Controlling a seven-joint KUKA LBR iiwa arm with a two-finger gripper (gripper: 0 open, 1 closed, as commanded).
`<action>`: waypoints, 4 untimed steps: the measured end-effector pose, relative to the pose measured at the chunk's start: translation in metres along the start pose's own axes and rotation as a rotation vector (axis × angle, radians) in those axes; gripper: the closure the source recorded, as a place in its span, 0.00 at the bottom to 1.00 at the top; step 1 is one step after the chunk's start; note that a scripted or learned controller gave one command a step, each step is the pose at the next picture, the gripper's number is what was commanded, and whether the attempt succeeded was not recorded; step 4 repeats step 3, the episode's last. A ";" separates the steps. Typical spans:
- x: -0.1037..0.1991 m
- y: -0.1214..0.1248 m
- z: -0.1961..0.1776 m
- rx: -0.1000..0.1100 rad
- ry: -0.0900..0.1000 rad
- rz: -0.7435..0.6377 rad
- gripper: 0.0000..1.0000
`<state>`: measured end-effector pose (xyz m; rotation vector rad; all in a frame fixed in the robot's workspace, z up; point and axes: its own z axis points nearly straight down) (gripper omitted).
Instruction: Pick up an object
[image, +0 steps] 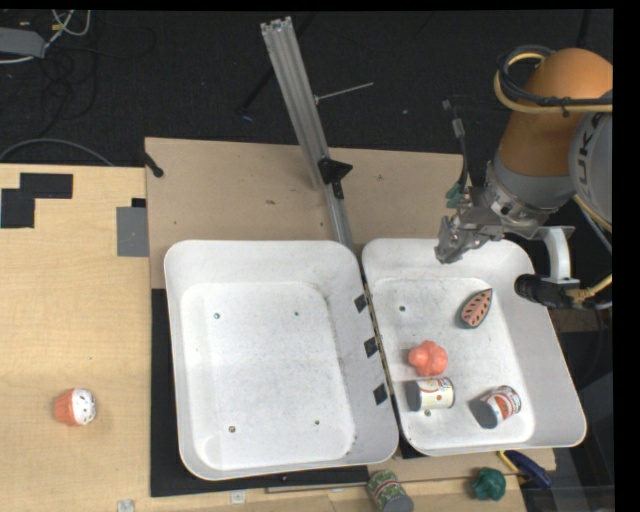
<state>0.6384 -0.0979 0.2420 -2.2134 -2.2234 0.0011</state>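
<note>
Status at inspection: the grasp has not begun. The grey arm with its orange band reaches in from the right, and its gripper (452, 247) hangs over the far rim of the right-hand shallow white bin (560, 425). Nothing is seen between the fingers. Whether they are released or clenched cannot be told, since the tips read as one dark cluster.

Candidate objects, all lying in the right-hand bin:
- a flat oval grey piece with a red-orange face (476, 308), nearest the gripper but clearly apart from it
- a lumpy red-pink soft object (428, 357), near the bin's middle
- a small white cylindrical can with a dark end (432, 394), just beside the red-pink one, on the near side
- a small tipped can with a red and white label (497, 405), toward the near right corner

The left-hand shallow white bin (190, 262) holds none of them. A small orange and white ball (75, 407) rests on the wooden desk (60, 300), well apart from both bins.

Judgement: remaining work is the whole of it: choose an object, descend, close, lift
</note>
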 end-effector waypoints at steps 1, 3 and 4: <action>0.050 -0.013 -0.007 0.000 0.000 0.000 1.00; 0.145 -0.025 0.001 0.002 -0.001 0.001 1.00; 0.145 -0.025 0.001 0.002 -0.001 0.001 1.00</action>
